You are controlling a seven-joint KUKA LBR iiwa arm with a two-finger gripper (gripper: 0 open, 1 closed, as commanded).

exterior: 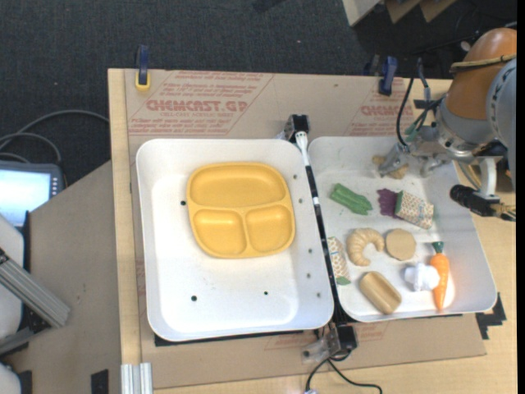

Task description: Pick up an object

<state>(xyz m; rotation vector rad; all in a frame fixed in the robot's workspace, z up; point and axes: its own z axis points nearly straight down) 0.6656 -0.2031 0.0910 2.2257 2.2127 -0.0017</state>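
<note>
The gripper (399,164) hangs low in the right bin (484,290); its grip cannot be told. Below-left lies a green vegetable (351,198).

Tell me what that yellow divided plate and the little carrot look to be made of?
The yellow divided plate looks like smooth molded plastic, one even color with soft rounded edges. The carrot seems a plastic toy: uniform orange, slight sheen; rubber is possible.

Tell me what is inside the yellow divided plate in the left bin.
The yellow plate shows three compartments with bare yellow bottoms and no food in them. It covers the left bin's floor beneath it, so that patch cannot be seen.
</note>
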